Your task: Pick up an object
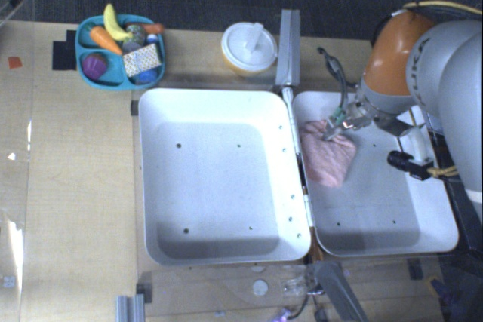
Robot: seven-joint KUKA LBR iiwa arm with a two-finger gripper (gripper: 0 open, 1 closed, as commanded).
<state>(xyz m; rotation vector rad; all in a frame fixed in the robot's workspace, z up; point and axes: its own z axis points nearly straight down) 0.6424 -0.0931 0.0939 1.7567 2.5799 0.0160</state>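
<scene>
Pink cloth [329,156] lies at 10 o'clock in the right bin [392,226]; I see gripper [337,127] touching its top edge, grip state unclear, lift not done.

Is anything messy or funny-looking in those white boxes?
A little. The pink cloth lies crumpled against the left wall of the right bin, with the hand at its top edge. Nothing looks spilled or broken.

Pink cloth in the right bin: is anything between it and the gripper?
Nothing visible. The gripper is right at the upper edge of the pink cloth, which lies alone in the right bin.
</scene>
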